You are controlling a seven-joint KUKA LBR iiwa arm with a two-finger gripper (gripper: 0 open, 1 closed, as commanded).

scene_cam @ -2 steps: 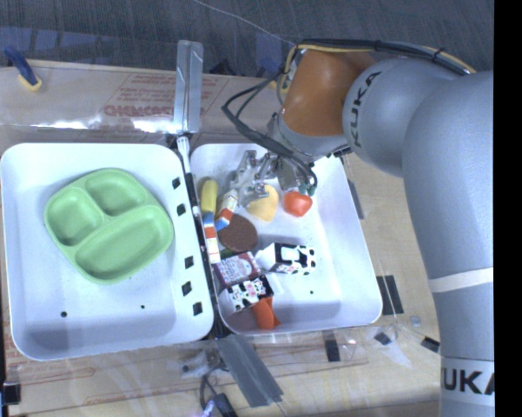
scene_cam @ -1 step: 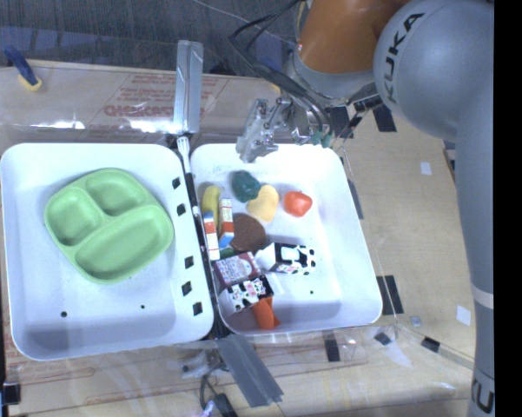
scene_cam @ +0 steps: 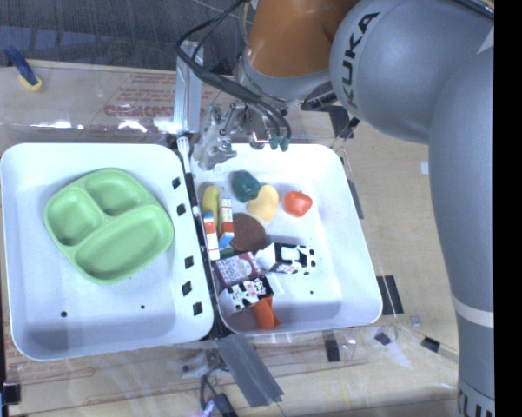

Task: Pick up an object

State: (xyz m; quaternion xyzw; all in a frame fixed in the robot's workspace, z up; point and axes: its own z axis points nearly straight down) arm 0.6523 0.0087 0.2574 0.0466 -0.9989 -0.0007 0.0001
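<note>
Objects to pick: small toys lay clustered in the right bin (scene_cam: 352, 233), none lifted.
Left bin (scene_cam: 17, 233): held a green divided plate (scene_cam: 109, 222).
Bin divider side: a yellow banana-like piece (scene_cam: 210, 201) lay beside a brown lump (scene_cam: 247, 231).
Middle of cluster: teal piece (scene_cam: 245, 183), pale yellow piece (scene_cam: 263, 202), cow-patterned item (scene_cam: 293, 257).
Right of cluster: red-orange piece (scene_cam: 297, 202).
Gripper (scene_cam: 215, 146): hung above the right bin's far-left corner; opening could not be told, nothing visibly held.
Progress: judged early; descent, grasp and lift remained.
</note>
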